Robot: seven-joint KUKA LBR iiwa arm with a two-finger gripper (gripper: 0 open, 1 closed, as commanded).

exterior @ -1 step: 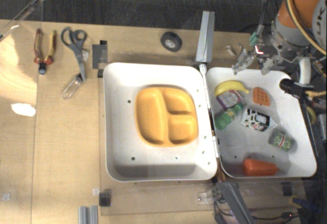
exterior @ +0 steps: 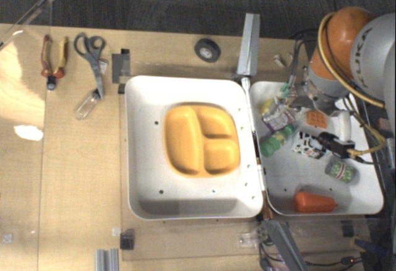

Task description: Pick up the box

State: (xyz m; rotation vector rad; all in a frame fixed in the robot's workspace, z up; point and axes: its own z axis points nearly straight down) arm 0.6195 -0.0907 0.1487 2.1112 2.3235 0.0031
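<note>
From my station I see the arm coming in from the right, and its gripper (exterior: 294,99) hangs over the far part of the right bin (exterior: 371,202). Whether the gripper is open or closed I cannot tell, because the wrist covers it from above. I see nothing held in it.

The box (exterior: 307,144), small and white with dark print, lies flat near the middle of the right bin, just in front of the gripper and apart from it. An orange square thing (exterior: 315,119) lies just behind the box. A crumpled packet (exterior: 278,119) and a green bottle (exterior: 274,141) are to the left of it, close to the wall between the bins. A green can (exterior: 341,171) lies on its side to the right of the box, and a red-orange object (exterior: 314,202) rests near the front wall.

The left bin (exterior: 148,195) bears a yellow divided tray (exterior: 185,140) in its middle.

On the bench (exterior: 74,171), behind the left bin, lie red-handled pliers (exterior: 52,60), scissors (exterior: 93,56) and a black tape roll (exterior: 207,49).
</note>
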